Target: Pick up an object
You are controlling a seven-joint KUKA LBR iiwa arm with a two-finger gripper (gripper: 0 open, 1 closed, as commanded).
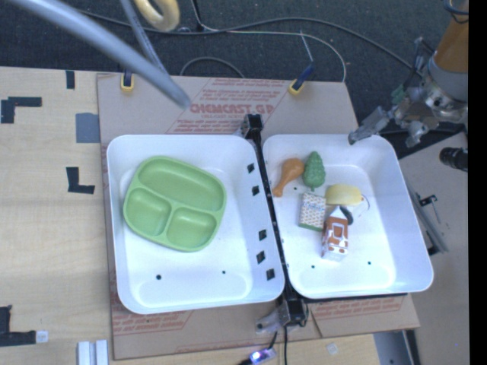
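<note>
In the right white bin (396,268) lie, nearest first, a red-and-white carton (335,236), a patterned packet (311,211), a yellow lemon-like piece (344,195), an orange drumstick (287,175) and a green cone (314,169). Nothing appears lifted yet. Beyond the far right rim hovers the tool (380,124), carrying nothing; its spread cannot be told.

Around the green tray (176,204), the left bin (129,280) has bare floor in front and along its edges. The right bin (396,265), beyond the tray, is crowded at its centre, with open floor along its near and right sides.
</note>
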